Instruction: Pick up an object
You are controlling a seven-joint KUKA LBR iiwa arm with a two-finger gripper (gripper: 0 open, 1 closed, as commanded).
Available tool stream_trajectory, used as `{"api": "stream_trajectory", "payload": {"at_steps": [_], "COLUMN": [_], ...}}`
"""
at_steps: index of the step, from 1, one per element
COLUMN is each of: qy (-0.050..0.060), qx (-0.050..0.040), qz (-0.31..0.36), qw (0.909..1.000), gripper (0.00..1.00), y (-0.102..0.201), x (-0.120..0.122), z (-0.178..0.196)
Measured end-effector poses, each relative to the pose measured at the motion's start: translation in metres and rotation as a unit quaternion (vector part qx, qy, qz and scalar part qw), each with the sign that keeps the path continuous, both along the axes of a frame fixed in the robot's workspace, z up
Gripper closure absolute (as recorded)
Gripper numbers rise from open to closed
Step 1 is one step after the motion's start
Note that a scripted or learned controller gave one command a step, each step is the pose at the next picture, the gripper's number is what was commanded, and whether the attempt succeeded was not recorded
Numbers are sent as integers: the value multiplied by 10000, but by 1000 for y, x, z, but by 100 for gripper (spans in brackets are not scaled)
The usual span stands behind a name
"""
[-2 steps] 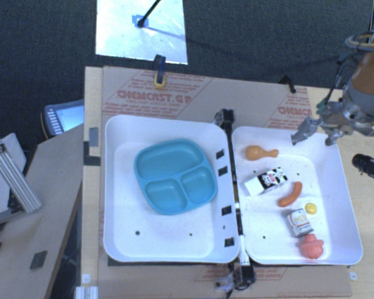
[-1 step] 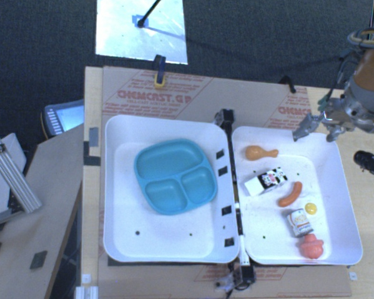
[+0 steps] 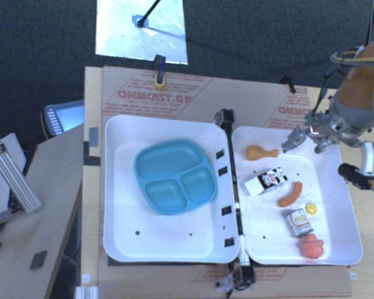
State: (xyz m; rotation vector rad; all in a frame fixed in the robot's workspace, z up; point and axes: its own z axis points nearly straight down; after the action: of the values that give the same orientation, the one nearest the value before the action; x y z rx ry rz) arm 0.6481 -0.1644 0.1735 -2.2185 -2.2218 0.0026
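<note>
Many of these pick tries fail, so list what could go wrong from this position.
1. The gripper hovers at the right bin's top rim, so a straight descent may hit the wall rather than the chicken drumstick.
2. The milk carton and sausage lie close together; closing on one could nudge the other.
3. The small can and pink toy nearly touch, so a grasp there may catch both or slip.

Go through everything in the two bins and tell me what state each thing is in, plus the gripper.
Blue divided plate: flat in left bin.
Chicken drumstick: lying at the back of right bin.
Milk carton: on its side.
Sausage: lying flat.
Can: tipped over.
Yellow piece: lying flat.
Pink toy: resting near the front rim.
Gripper: above the bin's back edge, holding nothing.
</note>
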Motion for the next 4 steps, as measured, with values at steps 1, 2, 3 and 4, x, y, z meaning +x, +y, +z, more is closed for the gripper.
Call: {"api": "stream_trajectory", "payload": {"at_steps": [1,2,3,4], "qy": [-10,-7,-45,-46], "qx": [-1,-1,-11,-8], "qz": [18,22,32,17], "qw": [10000,10000,10000,10000], "gripper": [0,0,100,100], "y": [2,3,2,2], "x": [6,7,9,10], "z": [-44,-91,-77,-32]}}
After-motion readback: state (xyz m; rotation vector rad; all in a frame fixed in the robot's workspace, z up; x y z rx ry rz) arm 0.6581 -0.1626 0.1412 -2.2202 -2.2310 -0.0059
